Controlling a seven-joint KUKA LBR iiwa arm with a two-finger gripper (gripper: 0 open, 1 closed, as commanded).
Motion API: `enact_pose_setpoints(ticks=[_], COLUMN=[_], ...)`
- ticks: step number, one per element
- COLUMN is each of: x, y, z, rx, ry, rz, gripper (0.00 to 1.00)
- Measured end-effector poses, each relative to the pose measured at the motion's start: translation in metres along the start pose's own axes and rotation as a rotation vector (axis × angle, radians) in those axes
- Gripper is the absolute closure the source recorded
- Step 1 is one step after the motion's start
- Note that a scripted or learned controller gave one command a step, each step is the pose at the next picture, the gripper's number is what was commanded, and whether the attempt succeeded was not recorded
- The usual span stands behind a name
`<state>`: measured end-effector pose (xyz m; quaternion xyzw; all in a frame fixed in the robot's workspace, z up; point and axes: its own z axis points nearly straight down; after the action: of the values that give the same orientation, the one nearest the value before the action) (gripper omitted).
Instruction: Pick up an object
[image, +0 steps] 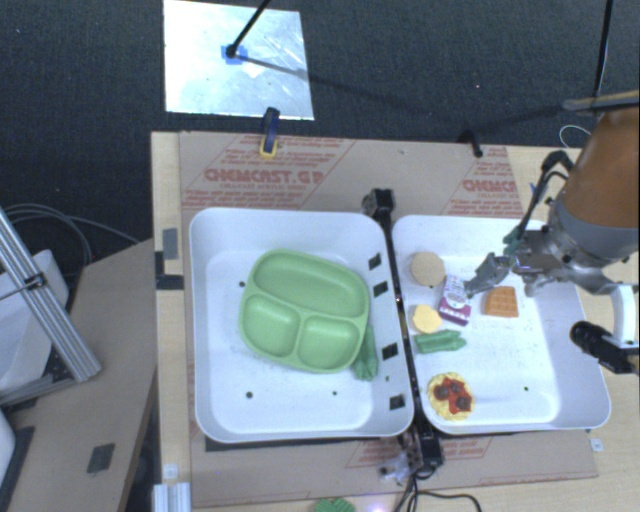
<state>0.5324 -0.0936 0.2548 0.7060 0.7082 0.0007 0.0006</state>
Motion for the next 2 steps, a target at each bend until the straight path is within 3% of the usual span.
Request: enact_pose_setpoints(ticks=[1,2], x=[-0.043,-0.114], y=[0.026,0.068], z=[0.100,0.163], rx=[0.003,-0.001], ry=[-0.001,-0.004], rz=[0.004,0.005], gripper=[0.00,0.00])
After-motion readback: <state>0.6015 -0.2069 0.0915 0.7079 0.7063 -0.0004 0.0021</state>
